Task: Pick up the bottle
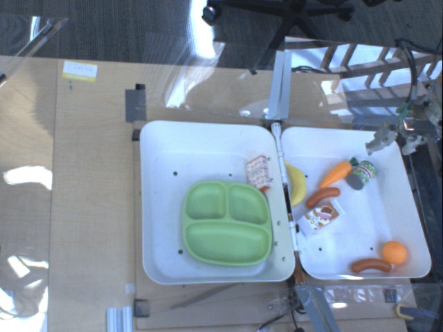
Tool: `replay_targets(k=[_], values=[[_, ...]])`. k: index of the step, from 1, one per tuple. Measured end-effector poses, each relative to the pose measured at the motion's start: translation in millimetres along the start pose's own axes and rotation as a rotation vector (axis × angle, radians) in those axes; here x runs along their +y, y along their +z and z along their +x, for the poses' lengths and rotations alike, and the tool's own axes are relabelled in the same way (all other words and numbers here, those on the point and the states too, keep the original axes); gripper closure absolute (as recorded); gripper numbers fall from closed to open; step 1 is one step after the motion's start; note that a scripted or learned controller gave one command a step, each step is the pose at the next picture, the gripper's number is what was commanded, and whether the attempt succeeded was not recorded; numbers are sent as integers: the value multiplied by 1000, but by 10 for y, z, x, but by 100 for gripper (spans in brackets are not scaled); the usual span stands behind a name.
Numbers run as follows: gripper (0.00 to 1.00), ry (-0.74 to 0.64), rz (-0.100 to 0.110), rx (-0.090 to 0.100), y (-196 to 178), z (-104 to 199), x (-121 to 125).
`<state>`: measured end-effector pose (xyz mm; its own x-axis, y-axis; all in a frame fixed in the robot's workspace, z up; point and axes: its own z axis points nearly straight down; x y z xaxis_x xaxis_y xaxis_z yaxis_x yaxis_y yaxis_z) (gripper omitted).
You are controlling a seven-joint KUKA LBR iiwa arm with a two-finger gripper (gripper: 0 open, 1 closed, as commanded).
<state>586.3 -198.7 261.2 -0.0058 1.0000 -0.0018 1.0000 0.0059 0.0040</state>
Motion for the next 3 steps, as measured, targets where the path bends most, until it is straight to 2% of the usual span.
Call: replay_targets(k=[1,2,3], values=[[0,-11,1,1,1023,504,95],[0,5,-4,-1,1748,-64,168],[0,10,-5,-1,1733,-63,-371]])
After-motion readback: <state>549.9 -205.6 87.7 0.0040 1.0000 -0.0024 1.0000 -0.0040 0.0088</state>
